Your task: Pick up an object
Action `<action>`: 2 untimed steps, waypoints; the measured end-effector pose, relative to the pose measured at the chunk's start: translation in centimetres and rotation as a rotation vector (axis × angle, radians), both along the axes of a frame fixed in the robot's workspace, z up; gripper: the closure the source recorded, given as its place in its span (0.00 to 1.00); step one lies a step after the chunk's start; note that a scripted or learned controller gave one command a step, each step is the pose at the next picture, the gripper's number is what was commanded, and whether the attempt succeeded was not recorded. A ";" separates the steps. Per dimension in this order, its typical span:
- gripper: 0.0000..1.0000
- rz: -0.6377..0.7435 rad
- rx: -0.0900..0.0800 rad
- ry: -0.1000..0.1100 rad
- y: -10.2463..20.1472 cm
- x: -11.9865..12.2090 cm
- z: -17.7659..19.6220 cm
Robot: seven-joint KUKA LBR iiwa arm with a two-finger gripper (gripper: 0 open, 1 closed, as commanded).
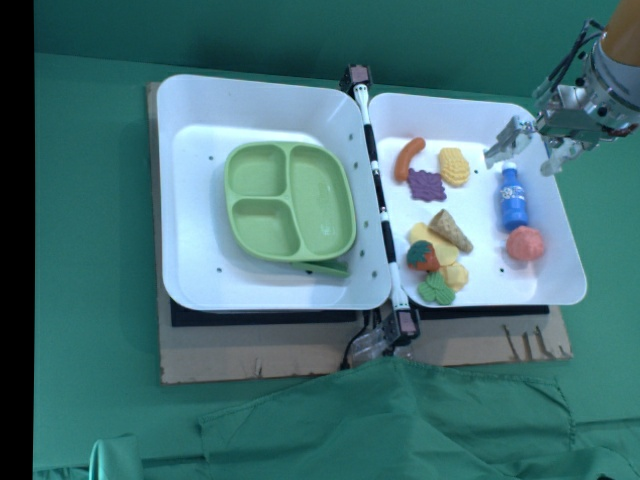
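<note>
We saw the small blue plastic bottle with a white cap (513, 198) lying in the right white bin (560, 286), beside a round red ball (525, 243). Just above it hovered the two-finger gripper (528, 153), fingers spread apart and holding nothing. The grey arm (612, 78) slanted in from the upper right.

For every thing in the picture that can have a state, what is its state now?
Gripper: open, holding nothing, above the right bin's far edge.
Blue bottle: lying flat in the right bin.
Green plate: right way up in the left bin, compartments bare.
Cone: lying on its side.
Sausage: lying flat, apart from the grapes.
Strawberry: resting against other food.
</note>
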State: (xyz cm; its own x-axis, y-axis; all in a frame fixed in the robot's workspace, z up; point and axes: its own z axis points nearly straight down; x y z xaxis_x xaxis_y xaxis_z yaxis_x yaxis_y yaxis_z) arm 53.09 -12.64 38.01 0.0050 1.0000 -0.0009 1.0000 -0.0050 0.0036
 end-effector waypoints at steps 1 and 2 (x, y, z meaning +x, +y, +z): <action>0.00 0.004 0.001 0.008 1.7 2.3 -10.0; 0.00 -0.001 0.003 0.013 2.4 -4.1 -17.8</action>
